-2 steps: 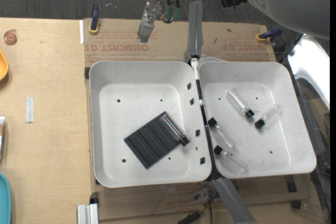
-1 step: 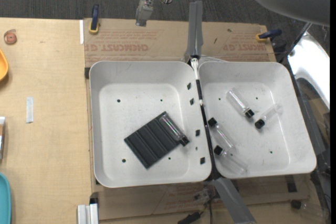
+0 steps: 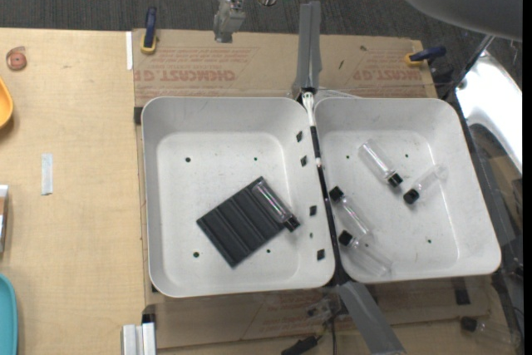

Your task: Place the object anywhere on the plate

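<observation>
Looks done: you've got one tube [image 3: 277, 205] lying on the dark plate [image 3: 237, 223], 6 o'clock in the left bin [image 3: 166, 116]. Hand [image 3: 229, 8] up at 12 o'clock, can't tell its opening.

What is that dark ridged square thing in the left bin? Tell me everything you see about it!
The dark ridged plate is a flat, dark grey rectangle with parallel grooves running across its top, and it looks like plastic or rubber. It lies flat on the floor of the left bin, turned at a slant, toward the near right part. A clear tube with a black cap lies along its upper right edge, resting on it, with the cap just past the corner. Nothing else touches it.
</observation>
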You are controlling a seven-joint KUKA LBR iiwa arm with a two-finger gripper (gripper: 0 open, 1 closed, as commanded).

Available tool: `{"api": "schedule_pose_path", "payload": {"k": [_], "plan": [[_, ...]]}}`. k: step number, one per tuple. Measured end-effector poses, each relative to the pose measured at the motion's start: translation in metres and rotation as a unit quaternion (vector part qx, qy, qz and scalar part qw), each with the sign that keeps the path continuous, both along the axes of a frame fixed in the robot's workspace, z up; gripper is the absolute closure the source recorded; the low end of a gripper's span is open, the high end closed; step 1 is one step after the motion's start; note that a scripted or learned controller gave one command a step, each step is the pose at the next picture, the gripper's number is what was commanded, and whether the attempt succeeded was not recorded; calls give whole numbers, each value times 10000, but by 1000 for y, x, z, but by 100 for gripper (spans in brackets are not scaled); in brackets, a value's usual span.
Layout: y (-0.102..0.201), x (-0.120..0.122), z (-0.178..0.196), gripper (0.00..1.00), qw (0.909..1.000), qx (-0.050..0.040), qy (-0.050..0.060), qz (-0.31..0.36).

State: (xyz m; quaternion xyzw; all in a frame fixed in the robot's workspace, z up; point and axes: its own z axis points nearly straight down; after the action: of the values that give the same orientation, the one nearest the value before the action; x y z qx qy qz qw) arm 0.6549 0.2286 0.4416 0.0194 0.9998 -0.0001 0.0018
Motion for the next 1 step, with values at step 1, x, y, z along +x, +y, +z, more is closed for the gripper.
{"api": "schedule_pose_path", "payload": {"k": [1], "plan": [[0,-1,-1,100,9978,-3,8,663]]}}
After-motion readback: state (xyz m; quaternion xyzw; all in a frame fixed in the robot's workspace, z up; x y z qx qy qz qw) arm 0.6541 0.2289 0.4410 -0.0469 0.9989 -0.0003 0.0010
